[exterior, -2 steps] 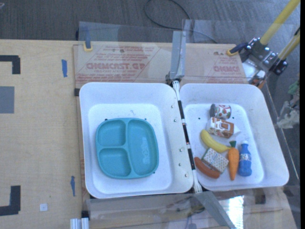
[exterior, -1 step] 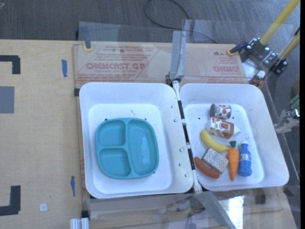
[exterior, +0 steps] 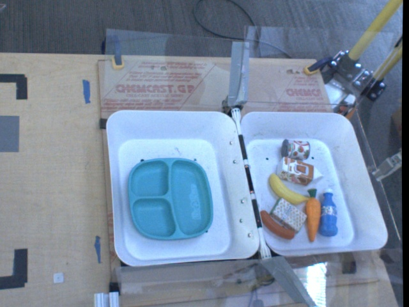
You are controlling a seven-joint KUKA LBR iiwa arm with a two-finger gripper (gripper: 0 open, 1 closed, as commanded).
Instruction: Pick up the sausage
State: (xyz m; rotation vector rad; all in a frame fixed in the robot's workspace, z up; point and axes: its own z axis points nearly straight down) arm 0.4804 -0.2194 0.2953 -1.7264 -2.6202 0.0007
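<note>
Step in hand, as I read it: pre-approach. Nothing is lifted yet; the sausage (exterior: 277,225) lies on the floor of the right bin (exterior: 364,171), at its near-left corner, close to the divider between the bins.

My gripper: can't tell its state from this view, or whether it has hold of anything. The sausage itself lies free, with no tool on it.

Sausage situation:
- Reddish-brown, lying at a slant, left end farther, right end nearer.
- The sandwich (exterior: 289,213) sits against its far-right side, touching or slightly overlapping; can't tell which.
- The carrot (exterior: 312,218) is just right of that, upright along the near-far line.

Next move, my judgement: come down over the near-left corner of the right bin, with the closing line turned across the sausage's short axis. It's tight: bin wall on the left, sandwich on the right. Risk is pinching the sandwich along with it, or clipping the wall.

Count:
- White bins: 2, the left bin (exterior: 121,171) and the right one.
- Teal divided plate (exterior: 170,197): 1, in the left bin, three compartments.
- Right bin, 7 items: 1 sausage, 1 sandwich, 1 carrot, 1 banana (exterior: 286,191), 1 blue bottle (exterior: 328,215) at near right, 1 small carton (exterior: 297,171) mid-bin, 1 can (exterior: 296,149) at the far end.

The banana lies between carton and sandwich, well inside the cluster.
</note>
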